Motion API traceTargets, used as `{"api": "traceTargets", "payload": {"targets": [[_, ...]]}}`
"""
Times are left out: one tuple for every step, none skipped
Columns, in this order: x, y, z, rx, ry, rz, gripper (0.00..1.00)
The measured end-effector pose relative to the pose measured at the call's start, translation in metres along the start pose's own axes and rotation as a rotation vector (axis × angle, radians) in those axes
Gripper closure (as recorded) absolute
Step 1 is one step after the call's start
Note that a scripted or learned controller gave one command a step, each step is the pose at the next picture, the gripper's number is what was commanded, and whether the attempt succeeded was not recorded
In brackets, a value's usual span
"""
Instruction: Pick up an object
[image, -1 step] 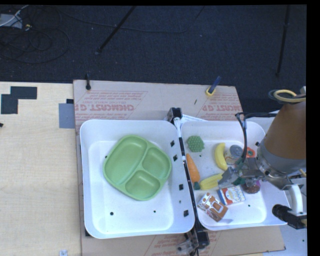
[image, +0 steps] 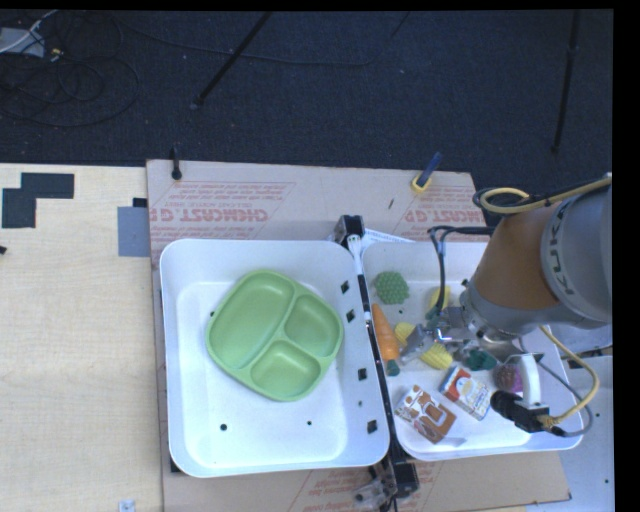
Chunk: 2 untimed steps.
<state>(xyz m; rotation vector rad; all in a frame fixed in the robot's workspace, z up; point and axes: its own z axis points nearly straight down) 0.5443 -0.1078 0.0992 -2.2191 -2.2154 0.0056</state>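
Note:
The arm reaches from the right over the right bin, and my gripper is low among the objects in the middle of that bin. Right by it lie a yellow piece, a second small yellow piece and a teal object. An orange carrot-like toy lies along the bin's left wall. A green bumpy ball sits toward the back. In the front lie a red and white packet and a brown and white packet. A purple item is at the right.
The left bin holds a light green divided plate, tilted in its middle. A black divider rail runs between the two bins. Cardboard lies under the bins, and the pale bench extends to the left.

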Motion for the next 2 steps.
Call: {"api": "traceTargets", "payload": {"targets": [[-0.001, -0.001, -0.007, 0.006, 0.002, 0.005, 1.00], [0.061, 0.032, -0.123, -0.001, -0.001, -0.003, 1.00]]}}
